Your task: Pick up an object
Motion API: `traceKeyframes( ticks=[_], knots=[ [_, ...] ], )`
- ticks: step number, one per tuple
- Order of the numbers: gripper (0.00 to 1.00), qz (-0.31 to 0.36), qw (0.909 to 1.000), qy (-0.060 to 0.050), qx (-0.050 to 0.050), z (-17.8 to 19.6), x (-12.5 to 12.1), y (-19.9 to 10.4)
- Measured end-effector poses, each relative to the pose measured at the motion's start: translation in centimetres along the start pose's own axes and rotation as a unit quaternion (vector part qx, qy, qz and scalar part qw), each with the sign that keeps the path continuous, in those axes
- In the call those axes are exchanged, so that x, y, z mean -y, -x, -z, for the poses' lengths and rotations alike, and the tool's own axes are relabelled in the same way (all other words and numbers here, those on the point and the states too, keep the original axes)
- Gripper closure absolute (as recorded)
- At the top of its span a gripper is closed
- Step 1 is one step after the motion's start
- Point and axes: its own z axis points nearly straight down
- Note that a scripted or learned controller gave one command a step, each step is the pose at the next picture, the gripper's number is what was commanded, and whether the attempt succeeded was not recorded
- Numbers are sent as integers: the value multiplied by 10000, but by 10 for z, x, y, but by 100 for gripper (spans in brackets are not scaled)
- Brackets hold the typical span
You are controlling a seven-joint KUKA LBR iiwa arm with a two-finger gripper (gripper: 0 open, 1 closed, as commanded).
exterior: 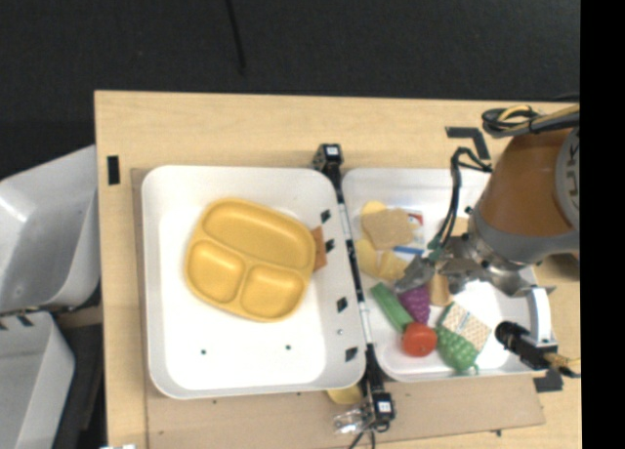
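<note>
The right bin [391, 183] holds a heap of toy foods: a tan bread slice [389, 227], a yellow piece [376, 260], a green pepper [392, 306], a purple piece [416, 300], a red tomato [420, 341] and a green and tan waffle-patterned piece [460, 335]. My gripper [422, 274] hangs low over the middle of this heap, just above the purple piece and beside the yellow one. The arm's orange band [522, 188] and grey wrist cover the bin's right side.
The left bin [176, 349] bears a yellow three-compartment plate [249, 260]. A small brown piece [318, 247] sits at the plate's right edge by the divider. Black cables [454, 198] run along the arm. A yellow object [344, 395] peeks out below the bins.
</note>
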Motion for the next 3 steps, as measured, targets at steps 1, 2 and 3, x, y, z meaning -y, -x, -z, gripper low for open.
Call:
traceKeyframes(
  ticks=[1, 2, 3],
  knots=[
    [0, -6, 10000, 38, 15, -82, 16, 0],
    [100, -55, 10000, 59, 17, -69, 14, 2],
    [100, 39, 9999, 143, 14, 95, 13, -64]
  ],
)
